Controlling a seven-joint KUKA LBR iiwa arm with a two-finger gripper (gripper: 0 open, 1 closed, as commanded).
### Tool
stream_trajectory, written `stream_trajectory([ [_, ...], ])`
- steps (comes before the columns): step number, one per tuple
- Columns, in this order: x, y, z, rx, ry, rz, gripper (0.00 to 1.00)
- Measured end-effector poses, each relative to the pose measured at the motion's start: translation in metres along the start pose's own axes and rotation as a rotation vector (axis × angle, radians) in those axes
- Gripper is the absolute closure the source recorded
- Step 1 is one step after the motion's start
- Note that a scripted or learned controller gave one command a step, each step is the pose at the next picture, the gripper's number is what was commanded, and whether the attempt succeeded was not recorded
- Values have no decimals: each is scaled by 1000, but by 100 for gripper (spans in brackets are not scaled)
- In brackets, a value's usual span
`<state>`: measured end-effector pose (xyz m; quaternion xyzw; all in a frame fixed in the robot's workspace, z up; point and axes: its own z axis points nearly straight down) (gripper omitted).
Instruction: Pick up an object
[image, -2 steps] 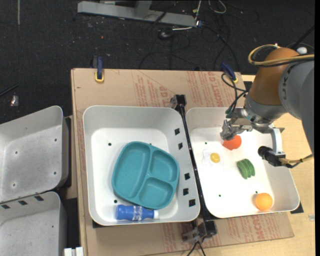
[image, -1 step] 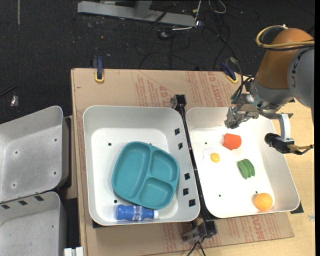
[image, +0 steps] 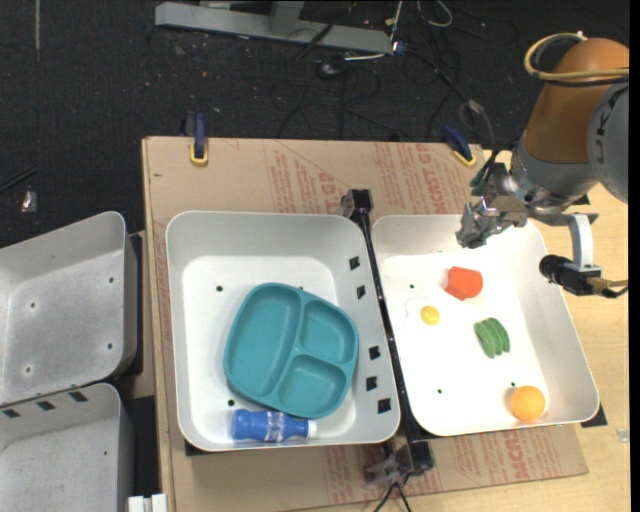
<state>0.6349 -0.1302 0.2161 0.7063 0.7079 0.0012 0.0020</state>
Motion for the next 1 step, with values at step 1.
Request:
stream_trajectory([
  [1, 57, -12, 7, 6, 3, -5, 100],
])
